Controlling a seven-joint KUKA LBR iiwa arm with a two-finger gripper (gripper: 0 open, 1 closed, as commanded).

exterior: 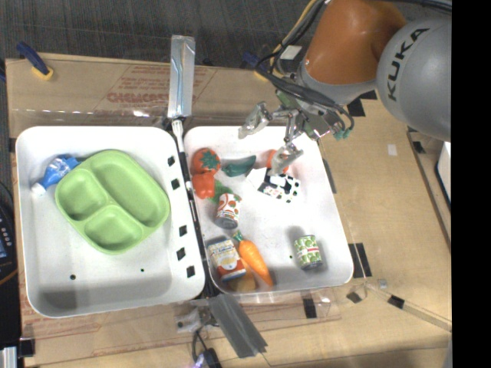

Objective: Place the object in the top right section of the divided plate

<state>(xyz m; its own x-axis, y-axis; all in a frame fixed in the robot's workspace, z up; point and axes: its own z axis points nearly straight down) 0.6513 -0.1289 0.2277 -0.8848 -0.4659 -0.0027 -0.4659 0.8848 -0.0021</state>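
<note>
Reaching in from the right, the big grey arm point(406, 60) with its orange band hangs over the far edge of the right bin point(337, 228). Next to it sits the left bin point(46, 282), and both are white and shallow. Inside the left bin lies the green divided plate point(113, 199), with a blue thing point(55, 169) tucked at its left side. The gripper point(267, 138) has its two fingers spread wide apart with nothing between them; one finger points left over the bin's far rim and the other points down near a small red thing point(272, 158). Just below that finger lies a black and white cow toy point(279, 186). On the left side of the right bin are a red tomato point(205, 160), a dark green pepper point(239, 165) and a small can point(228, 210). Near the front are a jar point(225, 257), a carrot point(254, 260) touching it, and a green can point(307, 251) off to the right
</note>
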